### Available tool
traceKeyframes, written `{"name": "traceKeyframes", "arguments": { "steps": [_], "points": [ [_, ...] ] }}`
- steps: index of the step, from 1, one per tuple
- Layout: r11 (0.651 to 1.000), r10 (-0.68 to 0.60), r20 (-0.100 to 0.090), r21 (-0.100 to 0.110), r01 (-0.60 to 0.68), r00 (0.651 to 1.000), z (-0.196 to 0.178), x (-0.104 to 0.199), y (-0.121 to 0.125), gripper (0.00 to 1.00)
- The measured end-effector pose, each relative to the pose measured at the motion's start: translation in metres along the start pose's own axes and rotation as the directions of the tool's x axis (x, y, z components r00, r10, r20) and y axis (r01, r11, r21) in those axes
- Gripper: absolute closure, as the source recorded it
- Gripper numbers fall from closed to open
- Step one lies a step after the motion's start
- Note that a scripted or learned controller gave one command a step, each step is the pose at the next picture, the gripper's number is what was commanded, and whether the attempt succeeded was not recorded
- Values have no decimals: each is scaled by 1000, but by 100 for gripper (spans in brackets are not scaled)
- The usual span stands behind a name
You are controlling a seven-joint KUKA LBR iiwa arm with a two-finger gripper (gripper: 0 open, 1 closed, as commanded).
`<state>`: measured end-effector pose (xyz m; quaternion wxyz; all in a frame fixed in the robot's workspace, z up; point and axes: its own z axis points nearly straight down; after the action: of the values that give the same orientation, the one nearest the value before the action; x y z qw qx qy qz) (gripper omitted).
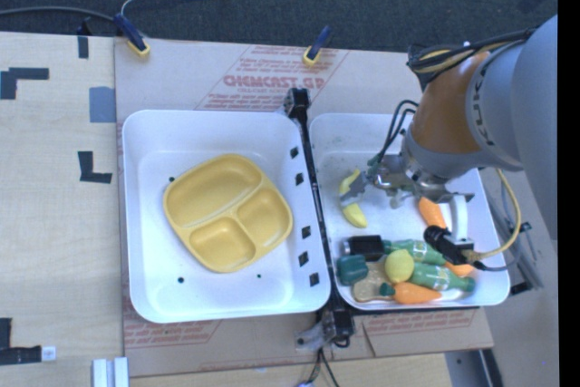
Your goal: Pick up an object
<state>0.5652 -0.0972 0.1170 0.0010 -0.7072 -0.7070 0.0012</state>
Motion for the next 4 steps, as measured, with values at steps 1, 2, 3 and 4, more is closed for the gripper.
{"name": "traceKeyframes", "arguments": {
  "steps": [1,2,3,4],
  "points": [
    [1000,-2,-1,-3,2,1000,31,-1,27,0],
    [1000,-1,2,-8,1,1000,31,2,3,0],
    [1000,-2,2,-7,2,1000,31,-23,74,0],
    [1000,-1,2,-6,1,1000,31,-6,56,0]
  ]
}}
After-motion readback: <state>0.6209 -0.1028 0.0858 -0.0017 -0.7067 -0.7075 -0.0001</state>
